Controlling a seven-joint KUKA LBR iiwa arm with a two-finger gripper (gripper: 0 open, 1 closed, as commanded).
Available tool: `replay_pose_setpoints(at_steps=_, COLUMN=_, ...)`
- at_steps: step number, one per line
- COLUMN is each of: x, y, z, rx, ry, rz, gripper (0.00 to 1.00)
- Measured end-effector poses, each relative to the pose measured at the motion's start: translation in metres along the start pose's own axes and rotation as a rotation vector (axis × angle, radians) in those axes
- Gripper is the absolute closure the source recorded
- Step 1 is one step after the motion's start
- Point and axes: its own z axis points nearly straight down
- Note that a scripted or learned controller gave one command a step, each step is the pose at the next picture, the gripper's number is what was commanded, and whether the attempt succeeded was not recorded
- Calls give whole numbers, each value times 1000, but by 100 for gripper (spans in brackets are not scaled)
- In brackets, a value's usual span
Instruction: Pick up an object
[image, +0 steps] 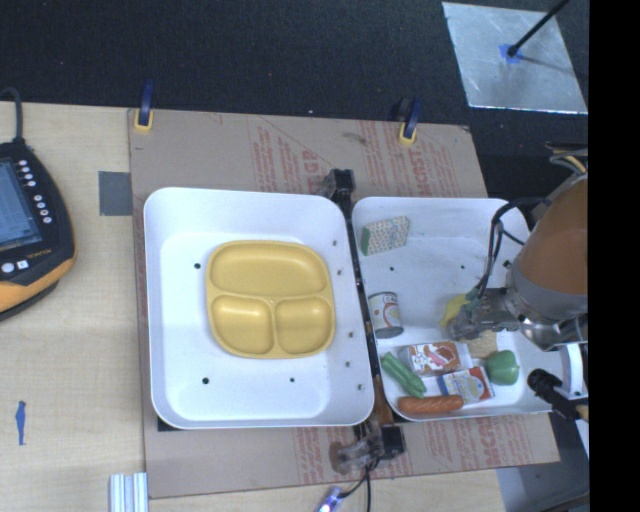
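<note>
On the counter (80, 400), two white bins were set side by side on a cardboard sheet (300, 150). The left bin (175, 390) held a yellow divided tray (270, 298), lying flat near its middle. The right bin (430, 215) carried the small goods: a speckled packet (386, 234) at the far left corner, a can (384, 313) on its side by the left wall, and a cluster along the near edge.

The arm (558, 255) was seen reaching in from the right, with the end effector (478, 318) lowered over the bin's right part, just beside a yellow item (457, 304) and above the near cluster. Whether it was open or closed could not be told, and nothing was seen gripped.

The step was judged to be the descent onto a target. A clean grasp would be favoured by centring over one item, not a seam between neighbours, since the cluster was packed closely: a red-and-white packet (434, 356), a smaller carton (468, 383) touching it, and a green piece (502, 367) to the right.

The sausage (430, 405) lay along the near wall, its long axis roughly left to right. The green pod (403, 374) was set diagonally, pointing from far left to near right. Either would best be closed on across its short width.
</note>
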Motion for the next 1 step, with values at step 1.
replay_pose_setpoints(at_steps=1, x=0, y=0, z=0, rx=0, ry=0, rz=1, gripper=0)
